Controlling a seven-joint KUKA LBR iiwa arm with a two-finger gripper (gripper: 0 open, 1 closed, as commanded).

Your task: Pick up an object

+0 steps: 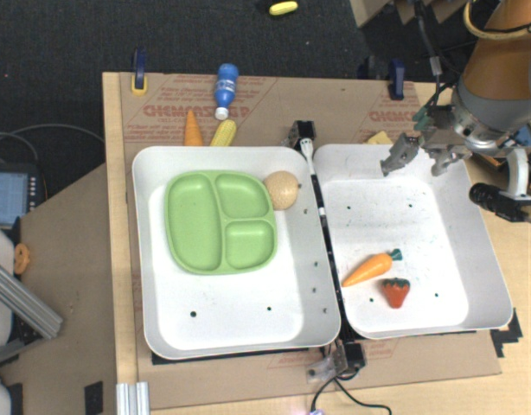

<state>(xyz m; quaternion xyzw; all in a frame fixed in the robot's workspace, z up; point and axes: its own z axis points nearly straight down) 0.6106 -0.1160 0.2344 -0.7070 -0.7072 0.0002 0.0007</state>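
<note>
Two things lie in the right bin (456, 232) that I could go for: a carrot (367, 269) and, just beside it toward the bin's near edge, a strawberry (396, 291). My gripper (420, 156) hangs over the bin's far rim, well apart from both, with its two fingers spread wide and nothing between them. From here I judge the main risk to be the closeness of the two pieces: if I come down on the carrot's leafy end, one finger could land on the strawberry or shove it, and I might close on both or on neither. The carrot also lies at a slant across the bin floor, so if the fingers are not turned across its body they may slide along its taper and it could squirt out. It thins toward its tip, so a grip there would likely be weak. The strawberry looks small and rounded; I think it could roll away from a finger that touches it first. Another worry is the bin's far rim right under the gripper: dropping straight down here would hit the wall and find nothing. In the left bin (153, 258) there is a green tray (196, 223) and a pale ball (282, 189) against its corner, farther off and awkward to reach.
</note>
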